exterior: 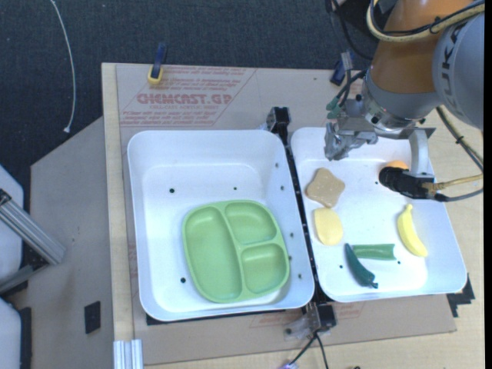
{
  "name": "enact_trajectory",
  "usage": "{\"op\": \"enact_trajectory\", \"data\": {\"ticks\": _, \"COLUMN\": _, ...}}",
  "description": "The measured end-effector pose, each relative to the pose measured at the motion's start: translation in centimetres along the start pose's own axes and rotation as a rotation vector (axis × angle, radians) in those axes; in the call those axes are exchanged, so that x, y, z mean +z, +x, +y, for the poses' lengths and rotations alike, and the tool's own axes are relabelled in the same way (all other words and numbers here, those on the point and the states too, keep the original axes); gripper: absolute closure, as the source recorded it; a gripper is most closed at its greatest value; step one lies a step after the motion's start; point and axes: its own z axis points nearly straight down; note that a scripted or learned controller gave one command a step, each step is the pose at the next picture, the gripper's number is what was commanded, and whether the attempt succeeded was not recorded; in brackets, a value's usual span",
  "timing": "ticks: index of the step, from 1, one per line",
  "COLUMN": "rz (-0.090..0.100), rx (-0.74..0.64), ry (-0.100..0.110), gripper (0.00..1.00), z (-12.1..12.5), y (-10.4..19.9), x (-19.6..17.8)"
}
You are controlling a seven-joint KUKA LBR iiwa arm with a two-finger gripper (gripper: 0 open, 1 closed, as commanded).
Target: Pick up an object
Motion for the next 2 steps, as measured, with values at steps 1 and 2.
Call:
{"op": "enact_trajectory", "data": {"ticks": 1, "rz": 0.0, "rx": -0.002, "ry": -0.001, "gripper": 1.0, "z": 1.9, "y": 5.0, "x": 1.1}}
{"op": "enact_trajectory", "data": {"ticks": 2, "rz": 0.001, "rx": -0.001, "ry": 0.0, "gripper": 1.0, "z": 1.8, "y": 10.1, "x": 0.9}}
